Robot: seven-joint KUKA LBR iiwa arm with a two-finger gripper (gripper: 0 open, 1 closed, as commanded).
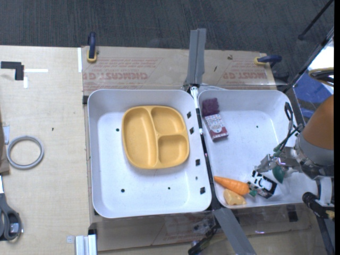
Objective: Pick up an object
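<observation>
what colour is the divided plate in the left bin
Yellow, a mustardy shade all over. The divided plate shows plainly in the camera view.

dark carpet floor (159, 9), pale wooden bench (42, 110)

The robot arm (319, 137) enters from the right and is cut off by the picture's edge, so just its orange band and grey wrist show. The gripper (265, 177), low in the right bin (249, 110), is a small tangle of black, white and green parts; whether its fingers are apart cannot be told. The print on the small carton (216, 127) is too small to read. At the lower left edge, what may be scissors (9, 223) are partly cut off.
</observation>
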